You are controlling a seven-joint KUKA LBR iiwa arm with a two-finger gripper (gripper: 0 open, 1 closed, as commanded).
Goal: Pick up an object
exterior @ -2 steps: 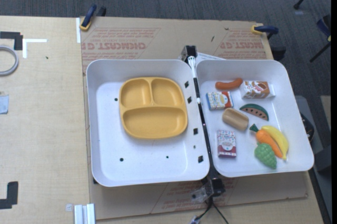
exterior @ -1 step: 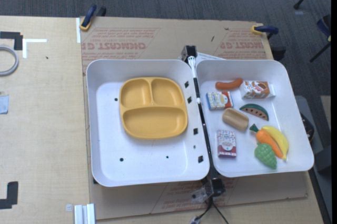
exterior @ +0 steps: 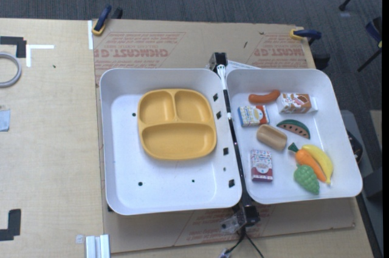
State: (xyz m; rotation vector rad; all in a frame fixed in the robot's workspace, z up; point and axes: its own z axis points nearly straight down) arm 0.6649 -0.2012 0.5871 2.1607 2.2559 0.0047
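Toy foods crowd the right bin (exterior: pixel 340 129), banana (exterior: pixel 322 159) touching carrot (exterior: pixel 306 158) at lower right, so a grasp may nudge neighbours or slip; the gripper's state can't be told.

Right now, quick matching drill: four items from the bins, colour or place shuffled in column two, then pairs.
Column one:
1 divided plate
2 sausage
3 banana
4 watermelon slice

Column two:
A red, far edge of right bin
B yellow, beside the carrot
C green rind, middle of right bin
D left bin

Pairs: 1-D, 2-A, 3-B, 4-C
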